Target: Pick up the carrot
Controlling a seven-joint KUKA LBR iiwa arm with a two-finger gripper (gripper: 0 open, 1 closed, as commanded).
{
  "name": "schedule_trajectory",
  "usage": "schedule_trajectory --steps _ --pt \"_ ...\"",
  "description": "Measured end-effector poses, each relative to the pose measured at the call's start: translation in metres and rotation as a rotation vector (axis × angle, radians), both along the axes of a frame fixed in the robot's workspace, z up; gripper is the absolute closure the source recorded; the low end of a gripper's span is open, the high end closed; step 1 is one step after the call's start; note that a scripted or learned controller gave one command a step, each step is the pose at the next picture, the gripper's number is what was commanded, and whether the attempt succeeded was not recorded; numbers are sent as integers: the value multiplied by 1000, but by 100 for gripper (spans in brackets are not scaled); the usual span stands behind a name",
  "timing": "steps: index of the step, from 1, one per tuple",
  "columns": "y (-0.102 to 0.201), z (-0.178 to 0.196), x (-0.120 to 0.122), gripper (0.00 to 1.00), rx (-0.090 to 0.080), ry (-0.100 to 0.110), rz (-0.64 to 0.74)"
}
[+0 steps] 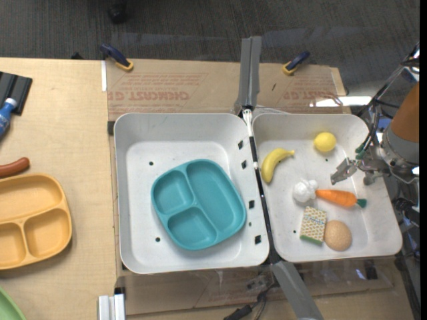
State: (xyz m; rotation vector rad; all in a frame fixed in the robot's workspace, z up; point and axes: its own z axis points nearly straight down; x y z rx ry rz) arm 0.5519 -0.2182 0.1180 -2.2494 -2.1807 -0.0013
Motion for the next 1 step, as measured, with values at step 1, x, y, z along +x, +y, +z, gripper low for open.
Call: schedule_trajectory --steps 1 --pt "37 -26 -29 0 -6 -5 3"
